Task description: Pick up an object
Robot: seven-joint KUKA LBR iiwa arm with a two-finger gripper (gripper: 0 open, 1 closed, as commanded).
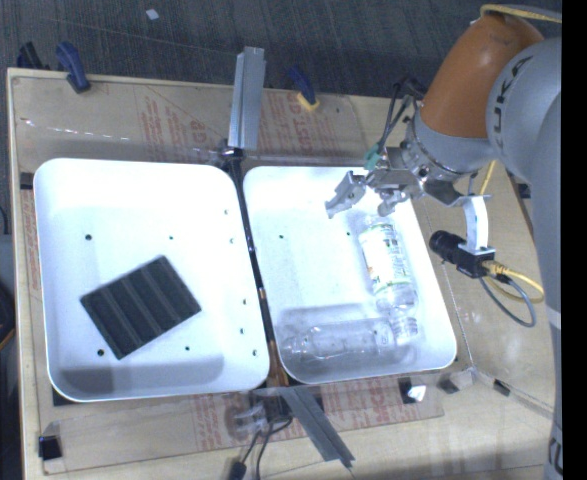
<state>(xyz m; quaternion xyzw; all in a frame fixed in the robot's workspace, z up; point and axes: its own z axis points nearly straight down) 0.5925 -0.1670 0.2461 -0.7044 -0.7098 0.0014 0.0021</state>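
Two white bins are borne on the counter (123, 408). The claw (368, 193) is seen spread open, nothing gripped, poised above a clear bottle (385, 258), presumably for descent.

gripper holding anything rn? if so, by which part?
Nothing held. The gripper is open above the right bin, its fingers apart with nothing between them, just past the top of the clear bottle.

The label on the clear bottle (385, 260) is too small to read
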